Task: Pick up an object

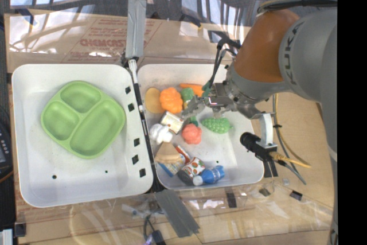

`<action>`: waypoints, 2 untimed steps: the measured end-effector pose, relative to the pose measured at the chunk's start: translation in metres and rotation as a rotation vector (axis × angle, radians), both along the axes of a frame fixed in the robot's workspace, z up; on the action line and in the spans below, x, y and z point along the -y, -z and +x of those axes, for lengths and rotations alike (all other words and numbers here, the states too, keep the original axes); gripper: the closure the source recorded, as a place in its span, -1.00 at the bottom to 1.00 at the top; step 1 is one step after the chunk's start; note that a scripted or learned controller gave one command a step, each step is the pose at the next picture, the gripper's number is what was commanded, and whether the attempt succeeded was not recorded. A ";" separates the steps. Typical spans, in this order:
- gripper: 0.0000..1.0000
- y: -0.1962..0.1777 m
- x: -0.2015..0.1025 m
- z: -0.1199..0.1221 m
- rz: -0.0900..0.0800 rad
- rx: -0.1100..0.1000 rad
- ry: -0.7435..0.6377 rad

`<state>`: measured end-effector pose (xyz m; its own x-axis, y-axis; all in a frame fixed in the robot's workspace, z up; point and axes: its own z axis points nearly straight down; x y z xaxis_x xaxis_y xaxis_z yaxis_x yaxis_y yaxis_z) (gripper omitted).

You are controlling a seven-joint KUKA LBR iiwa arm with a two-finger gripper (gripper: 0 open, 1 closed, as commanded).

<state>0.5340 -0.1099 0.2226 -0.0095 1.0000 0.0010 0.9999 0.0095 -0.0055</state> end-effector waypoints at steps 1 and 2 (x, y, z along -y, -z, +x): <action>-1.00 -0.066 0.000 0.013 -0.001 0.005 0.010; -1.00 -0.143 -0.004 -0.036 -0.002 0.007 -0.041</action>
